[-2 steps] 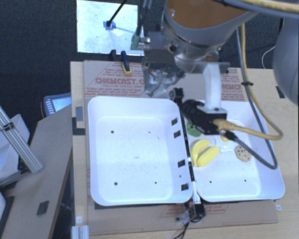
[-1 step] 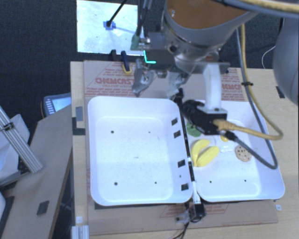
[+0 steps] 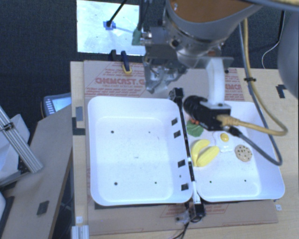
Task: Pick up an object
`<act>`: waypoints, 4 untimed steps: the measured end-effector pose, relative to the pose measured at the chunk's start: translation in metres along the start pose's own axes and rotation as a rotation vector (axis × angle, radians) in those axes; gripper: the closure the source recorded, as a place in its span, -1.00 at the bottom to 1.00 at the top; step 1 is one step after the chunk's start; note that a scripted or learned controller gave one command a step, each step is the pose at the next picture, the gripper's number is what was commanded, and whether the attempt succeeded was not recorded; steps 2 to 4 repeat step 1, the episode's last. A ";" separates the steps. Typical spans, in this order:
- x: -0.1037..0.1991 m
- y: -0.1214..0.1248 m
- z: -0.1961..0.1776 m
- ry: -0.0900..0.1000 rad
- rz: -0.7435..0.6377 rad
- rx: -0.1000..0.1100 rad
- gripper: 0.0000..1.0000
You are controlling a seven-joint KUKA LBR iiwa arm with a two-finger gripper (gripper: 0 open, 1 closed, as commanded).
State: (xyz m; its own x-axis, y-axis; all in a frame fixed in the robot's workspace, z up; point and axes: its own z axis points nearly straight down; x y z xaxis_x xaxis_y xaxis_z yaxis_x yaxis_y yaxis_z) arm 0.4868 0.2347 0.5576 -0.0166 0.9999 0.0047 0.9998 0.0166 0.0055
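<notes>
A banana (image 3: 204,153), yellow toy fruit in two lobes, lies in the right bin (image 3: 261,186) near its left wall, just beside the divider where the two bins meet. Close to its right: a fried egg (image 3: 224,138), white w/ yellow yolk, and a round tan cookie (image 3: 243,152) w/ dark specks, both flat on the bin floor, the cookie a little apart from the egg. Above the banana, a green leaf (image 3: 195,128) w/ a bit of orange at its upper edge, partly under a black unit (image 3: 208,112) that sits over the bin's upper left part. A white post rises from that unit; a yellow cable (image 3: 254,127) and a dark one run off it to the right.

The left bin (image 3: 135,154) shows small dark dots on its white floor. Both bins rest on a cardboard sheet (image 3: 112,80) w/ red print, on a tan bench.

The gripper (image 3: 161,80) hangs over the cardboard, beyond the far rim of the left bin, well apart from the banana. Nothing is seen between its fingers; whether they are spread or closed can't be told from this angle. The arm's grey body and orange band (image 3: 205,11) are at top centre.
</notes>
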 end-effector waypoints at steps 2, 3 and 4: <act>0.000 0.000 0.000 -0.001 -0.002 0.001 -1.00; 0.000 0.000 0.000 -0.001 -0.002 0.001 -1.00; 0.000 0.000 0.000 -0.001 -0.002 0.001 -1.00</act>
